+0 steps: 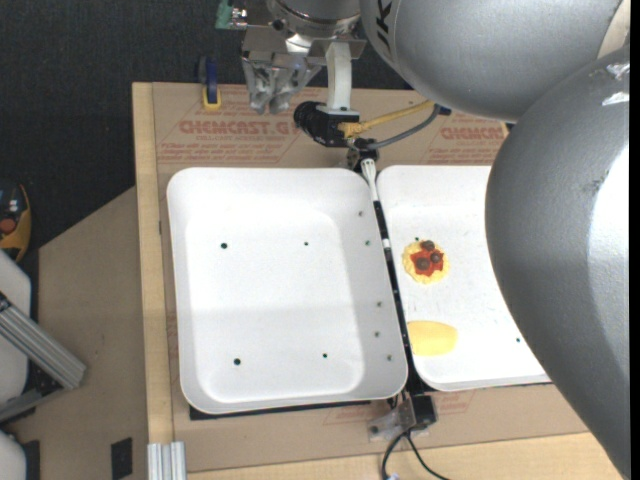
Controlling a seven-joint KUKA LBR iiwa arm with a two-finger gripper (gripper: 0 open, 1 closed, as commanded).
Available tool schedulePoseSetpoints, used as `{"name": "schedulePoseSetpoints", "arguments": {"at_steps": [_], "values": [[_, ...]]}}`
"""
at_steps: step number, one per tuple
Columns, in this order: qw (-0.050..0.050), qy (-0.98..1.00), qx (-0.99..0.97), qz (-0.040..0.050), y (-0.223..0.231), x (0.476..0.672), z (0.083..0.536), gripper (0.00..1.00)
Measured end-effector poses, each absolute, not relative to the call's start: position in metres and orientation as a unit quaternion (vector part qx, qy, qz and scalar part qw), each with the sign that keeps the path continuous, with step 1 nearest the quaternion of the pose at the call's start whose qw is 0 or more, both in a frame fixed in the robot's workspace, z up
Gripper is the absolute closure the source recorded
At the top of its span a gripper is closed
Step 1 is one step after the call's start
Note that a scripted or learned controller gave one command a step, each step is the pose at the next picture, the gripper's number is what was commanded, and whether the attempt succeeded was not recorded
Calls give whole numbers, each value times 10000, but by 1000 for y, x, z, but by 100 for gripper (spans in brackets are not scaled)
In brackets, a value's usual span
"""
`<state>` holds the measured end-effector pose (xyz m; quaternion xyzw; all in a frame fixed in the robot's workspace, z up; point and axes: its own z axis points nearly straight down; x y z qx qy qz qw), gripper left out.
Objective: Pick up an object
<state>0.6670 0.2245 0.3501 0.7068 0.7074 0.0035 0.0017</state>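
In the right bin (470,368) lie two objects: a small round yellow piece topped with dark red berries (425,260) and a plain yellow oval piece (432,338) near the front wall. My gripper (272,90) hangs high above the back edge of the bench, beyond the left bin (200,298), far from both objects. Nothing shows between its fingers. The grey arm covers the right part of the right bin.
A blue and yellow clamp (209,83) sits at the bench's back left corner. Cables and a connector (410,418) lie at the front between the bins. Aluminium framing (40,353) stands off the bench to the left.
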Motion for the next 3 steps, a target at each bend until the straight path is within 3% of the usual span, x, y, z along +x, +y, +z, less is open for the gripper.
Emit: {"name": "schedulePoseSetpoints", "arguments": {"at_steps": [1,2,3], "values": [[-14,7071,7071,-26,225,666,284,100],[16,7075,7067,32,224,667,349,100],[-17,7070,7072,-33,225,665,270,100]]}}
